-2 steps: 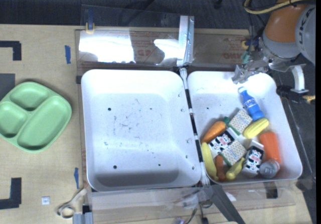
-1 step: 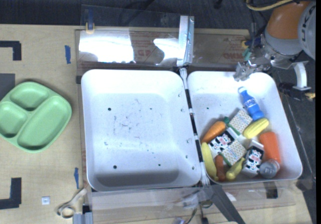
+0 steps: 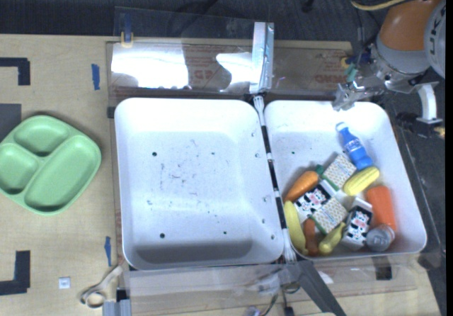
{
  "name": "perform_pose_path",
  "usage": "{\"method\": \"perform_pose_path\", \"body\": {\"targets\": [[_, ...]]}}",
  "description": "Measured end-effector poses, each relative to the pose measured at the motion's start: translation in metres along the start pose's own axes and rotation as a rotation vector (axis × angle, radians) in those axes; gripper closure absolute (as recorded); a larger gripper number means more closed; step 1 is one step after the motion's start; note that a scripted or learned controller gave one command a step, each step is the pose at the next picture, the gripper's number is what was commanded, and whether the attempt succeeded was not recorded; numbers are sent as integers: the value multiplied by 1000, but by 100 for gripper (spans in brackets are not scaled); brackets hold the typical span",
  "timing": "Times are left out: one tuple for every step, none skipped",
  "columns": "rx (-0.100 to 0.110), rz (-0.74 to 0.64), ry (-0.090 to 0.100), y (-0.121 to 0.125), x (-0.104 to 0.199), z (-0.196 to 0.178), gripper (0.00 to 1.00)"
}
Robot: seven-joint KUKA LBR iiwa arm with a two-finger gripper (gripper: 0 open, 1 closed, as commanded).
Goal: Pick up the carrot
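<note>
The carrot (image 3: 303, 183), orange and tapered, lies in the right bin (image 3: 297, 120) at the left side of a heap of toy food, close to the divider between the bins. My gripper (image 3: 345, 97) hangs over the right bin's far rim, well up and to the right of the carrot and apart from it. The grey arm with its orange band (image 3: 414, 20) comes in from the upper right corner.
Around the carrot lie a blue bottle (image 3: 352, 145), a yellow fruit (image 3: 361, 181), a banana (image 3: 293, 226), cow-patterned cartons (image 3: 311, 201), a larger orange piece (image 3: 382, 206) and a can (image 3: 379, 238). The left bin (image 3: 127, 120) adjoins. A green divided plate (image 3: 46, 164) rests far left.
</note>
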State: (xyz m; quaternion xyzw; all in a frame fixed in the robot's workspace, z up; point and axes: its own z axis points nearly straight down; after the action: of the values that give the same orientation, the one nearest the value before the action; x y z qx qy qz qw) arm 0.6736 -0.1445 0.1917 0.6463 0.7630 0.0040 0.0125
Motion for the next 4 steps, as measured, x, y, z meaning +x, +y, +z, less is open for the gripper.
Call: {"method": "perform_pose_path", "body": {"targets": [[23,112,14,-20,63,-13,100],[20,-134,15,-9,22,64,100],[15,-133,14,-8,21,53,100],[10,-130,13,-7,20,41,100]]}}
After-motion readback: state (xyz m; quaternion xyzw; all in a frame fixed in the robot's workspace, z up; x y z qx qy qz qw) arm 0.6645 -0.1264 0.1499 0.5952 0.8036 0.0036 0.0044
